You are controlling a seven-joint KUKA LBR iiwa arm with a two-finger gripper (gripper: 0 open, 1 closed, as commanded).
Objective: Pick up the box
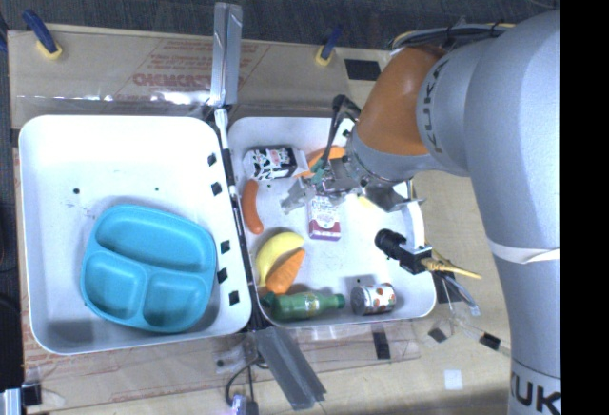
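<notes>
The box (324,219) is small, white and maroon, and lies near the middle of the right bin (419,213). My gripper (314,187) hangs just above the box's top end, coming in from the right under the orange-banded wrist. The metal gripper parts overlap the box's upper edge, so contact cannot be judged.
The right bin also holds a black-and-white cow-print carton (270,163), a sausage (251,206), a banana (275,248), a carrot (285,271), a green bottle (304,304), a small can (373,297) and an orange object (317,158). A blue divided tray (147,266) sits in the left bin (57,156).
</notes>
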